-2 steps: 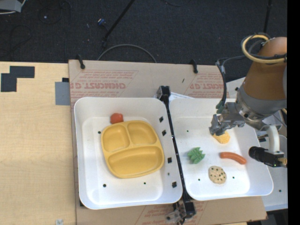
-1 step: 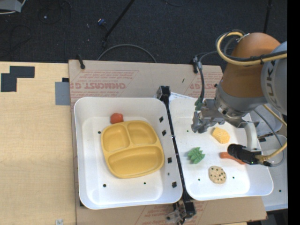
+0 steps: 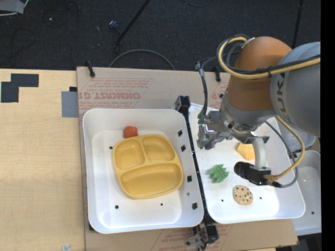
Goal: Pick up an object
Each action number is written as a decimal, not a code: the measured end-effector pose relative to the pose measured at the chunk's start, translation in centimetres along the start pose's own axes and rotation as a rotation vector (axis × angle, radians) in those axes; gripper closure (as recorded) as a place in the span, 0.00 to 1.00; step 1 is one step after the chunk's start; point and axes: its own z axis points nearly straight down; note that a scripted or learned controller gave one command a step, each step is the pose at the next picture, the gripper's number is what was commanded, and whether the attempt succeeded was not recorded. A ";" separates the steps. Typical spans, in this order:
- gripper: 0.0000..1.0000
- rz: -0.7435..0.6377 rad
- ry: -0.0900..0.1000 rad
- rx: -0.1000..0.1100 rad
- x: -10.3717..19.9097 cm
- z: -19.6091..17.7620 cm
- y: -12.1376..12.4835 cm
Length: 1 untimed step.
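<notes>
Nothing had been picked up yet, as far as could be judged: the fingers (image 3: pixel 208 138) hung over the right bin (image 3: pixel 293 208), their opening impossible to tell, with the green leafy toy (image 3: pixel 219 173) below and the cookie (image 3: pixel 242 195) farther off.

A robotics lab: an industrial arm (image 3: pixel 272 82) over two white bins (image 3: pixel 99 140), cables (image 3: pixel 136 14) trailing across dark floor at frame's top.
</notes>
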 end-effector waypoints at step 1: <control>1.00 0.000 -0.001 -0.001 4.7 0.7 1.7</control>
